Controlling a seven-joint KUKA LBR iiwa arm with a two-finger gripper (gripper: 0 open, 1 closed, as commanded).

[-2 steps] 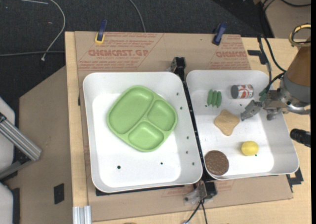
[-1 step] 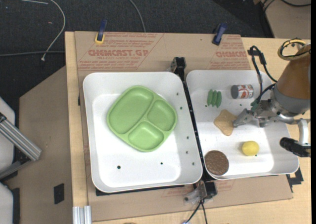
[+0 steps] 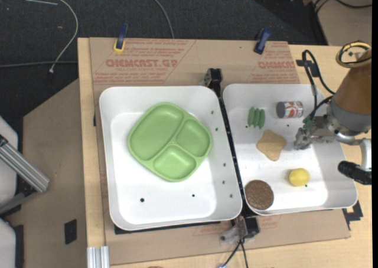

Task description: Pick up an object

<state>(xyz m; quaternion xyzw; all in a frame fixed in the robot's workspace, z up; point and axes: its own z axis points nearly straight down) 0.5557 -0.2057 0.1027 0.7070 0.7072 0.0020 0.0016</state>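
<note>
**Jaws low in right bin, sponge-like piece just to the left**

The gripper (image 3: 302, 140) is being held low over the right bin (image 3: 331, 199), w/ the tan sponge-like piece (image 3: 271, 144) lying just beside it on view-left, long axis running roughly up-down and slightly tilted. Jaw state can't be told; nothing is being seen clamped. The arm is reaching in from view-right, wrist angled down. Also nearby: yellow lemon (image 3: 299, 176) below, small can (image 3: 289, 109) above, green pods (image 3: 256, 117), brown disc (image 3: 258, 193). A green divided plate (image 3: 170, 141) is sitting in the left bin (image 3: 118, 202).

bins 2 (image 3: 118, 213) | green tray 1 (image 3: 170, 141) | small items 5 (image 3: 271, 144)
</note>
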